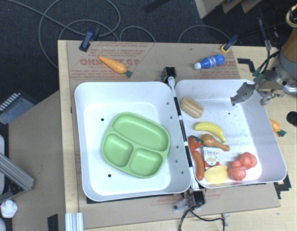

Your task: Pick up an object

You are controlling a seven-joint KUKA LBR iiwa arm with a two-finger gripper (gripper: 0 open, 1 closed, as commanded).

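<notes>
Overhead, gripper (249, 94) hovers above right bin (264, 129), holding nothing.

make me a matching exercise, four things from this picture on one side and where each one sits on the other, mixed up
Things:
1. green plastic divided plate
2. yellow toy banana
3. blue and white toy bottle
4. orange toy carrot

Places:
A. bench, behind the left bin
B. inside the right bin
C. inside the left bin
D. bench, behind the right bin

Pairs: 1-C, 2-B, 3-D, 4-A

The arm (288, 66) reaches in from the right, wrist low.
</notes>
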